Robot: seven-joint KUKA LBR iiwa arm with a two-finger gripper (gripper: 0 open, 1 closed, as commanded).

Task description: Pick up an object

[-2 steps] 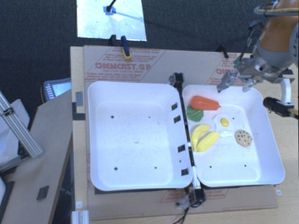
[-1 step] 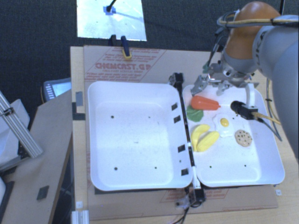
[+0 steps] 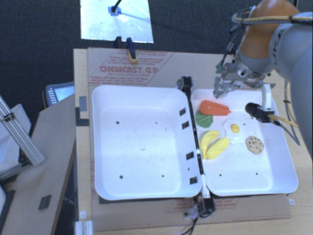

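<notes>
My fingers [image 3: 219, 93] hung at the far edge of the right bin [image 3: 279, 180], their tips just above the stem end of the orange carrot [image 3: 215, 107]; from this slant I could not tell whether they were spread or closed, and nothing showed between them. The carrot lay on its side with a green leafy piece [image 3: 204, 119] touching it on the near side. Near those lay a fried egg [image 3: 234, 129], a yellow banana [image 3: 214, 145] and a round cookie [image 3: 254, 144], each apart from the others. The left bin [image 3: 112, 180] sat beside it, joined by black clips [image 3: 190, 155], both on the cardboard-covered counter [image 3: 146, 65].
</notes>
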